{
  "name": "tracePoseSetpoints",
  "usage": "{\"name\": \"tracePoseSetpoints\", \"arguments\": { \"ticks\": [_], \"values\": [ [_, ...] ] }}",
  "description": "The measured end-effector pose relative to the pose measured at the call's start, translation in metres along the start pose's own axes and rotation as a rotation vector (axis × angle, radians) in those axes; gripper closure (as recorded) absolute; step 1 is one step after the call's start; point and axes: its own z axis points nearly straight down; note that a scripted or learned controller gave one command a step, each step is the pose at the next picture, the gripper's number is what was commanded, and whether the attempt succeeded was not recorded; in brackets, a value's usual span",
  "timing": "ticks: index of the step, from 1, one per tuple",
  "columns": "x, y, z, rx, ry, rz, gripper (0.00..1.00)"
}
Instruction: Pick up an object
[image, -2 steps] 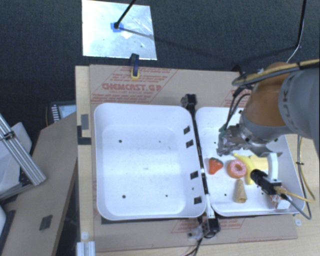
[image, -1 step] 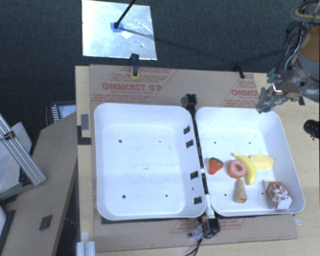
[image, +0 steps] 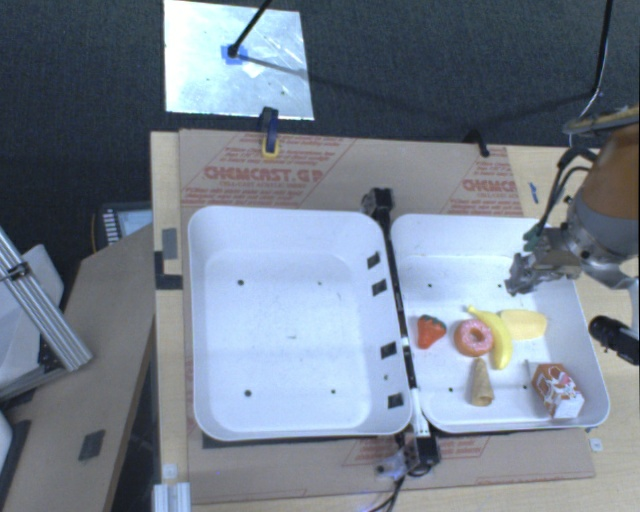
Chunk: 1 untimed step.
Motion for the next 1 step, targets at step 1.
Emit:
{"name": "tracePoseSetpoints", "arguments": {
  "ticks": [1],
  "values": [
    [0.0624,-0.038,-0.0743,-0.018,0.002,-0.015,1.0]
  ]
}}
